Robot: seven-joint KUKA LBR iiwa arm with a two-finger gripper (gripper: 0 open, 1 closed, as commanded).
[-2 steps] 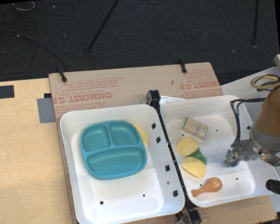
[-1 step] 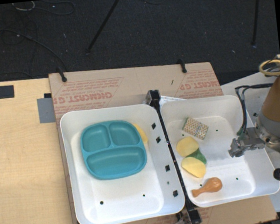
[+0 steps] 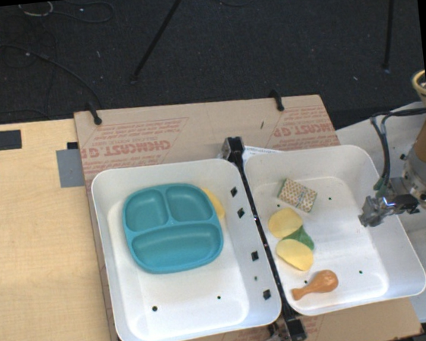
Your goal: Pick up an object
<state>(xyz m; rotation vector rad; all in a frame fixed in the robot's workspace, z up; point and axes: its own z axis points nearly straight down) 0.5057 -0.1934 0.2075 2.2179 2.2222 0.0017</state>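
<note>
1. Gripper (image 3: 372, 213) hangs over the right bin's (image 3: 396, 271) right edge; whether it is open or closed, I cannot tell.
2. Orange drumstick (image 3: 316, 285) lies near that bin's front edge.
3. Teal plate (image 3: 173, 227) sits in the left bin (image 3: 183, 314).

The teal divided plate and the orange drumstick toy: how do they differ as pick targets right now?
The teal divided plate lies in the left bin; the orange drumstick toy lies in the right bin, the side where the gripper is. The plate is broad, flat and far larger; the drumstick is small and slim. The plate has three compartments; the drumstick is one rounded piece. Both rest flat on a bin floor, untouched.
</note>
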